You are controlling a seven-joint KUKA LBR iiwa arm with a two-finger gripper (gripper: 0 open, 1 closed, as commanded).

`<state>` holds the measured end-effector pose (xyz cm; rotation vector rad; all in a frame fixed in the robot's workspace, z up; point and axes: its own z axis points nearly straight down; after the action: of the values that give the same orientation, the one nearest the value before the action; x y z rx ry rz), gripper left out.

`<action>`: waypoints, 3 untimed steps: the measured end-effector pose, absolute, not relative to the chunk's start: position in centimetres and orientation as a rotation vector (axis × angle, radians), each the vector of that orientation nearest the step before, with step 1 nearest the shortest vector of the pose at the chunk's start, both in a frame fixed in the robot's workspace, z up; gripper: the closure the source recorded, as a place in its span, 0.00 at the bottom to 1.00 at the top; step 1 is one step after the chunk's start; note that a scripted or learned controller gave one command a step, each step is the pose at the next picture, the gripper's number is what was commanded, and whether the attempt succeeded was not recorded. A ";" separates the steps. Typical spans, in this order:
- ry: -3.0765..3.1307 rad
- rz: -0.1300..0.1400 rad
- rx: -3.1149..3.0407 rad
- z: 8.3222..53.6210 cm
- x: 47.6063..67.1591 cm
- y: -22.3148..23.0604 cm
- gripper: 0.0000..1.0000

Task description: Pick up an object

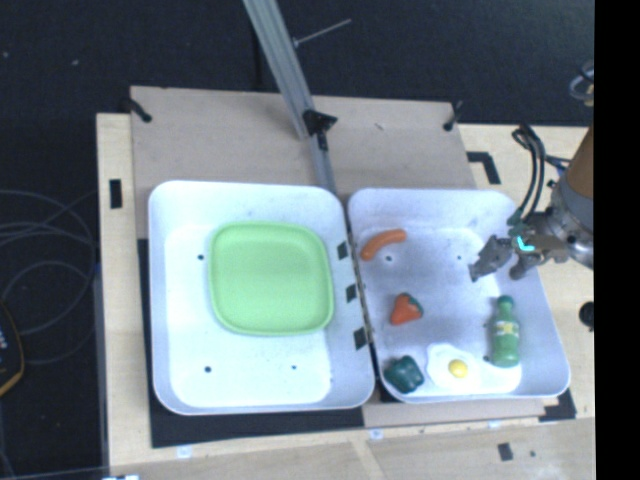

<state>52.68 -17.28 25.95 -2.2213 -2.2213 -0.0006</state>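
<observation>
In the right bin [430, 208] lie an orange sausage-shaped toy [383, 243] near the back left, a red-orange pepper toy [404, 309] in the middle, a dark green toy [404, 372] at the front left, a fried egg toy [455, 367] at the front, and a green bottle [503, 332] at the right. My gripper [505, 257] hovers over the bin's right side, just behind the bottle, with its fingers spread and nothing between them.
A light green plate [270, 277] lies in the left bin [180, 368]. A grey metal pole [285, 63] slants up from between the bins at the back. Brown board surrounds both bins.
</observation>
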 end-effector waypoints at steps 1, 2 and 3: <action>-2.221 0.000 -2.221 25.9 52.7 -17.3 0.00; -2.219 0.004 -2.220 19.9 52.5 -16.7 0.00; -2.219 0.003 -2.220 15.7 52.2 -16.7 0.00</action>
<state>52.25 -16.68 15.69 -2.2204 -2.2189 0.0034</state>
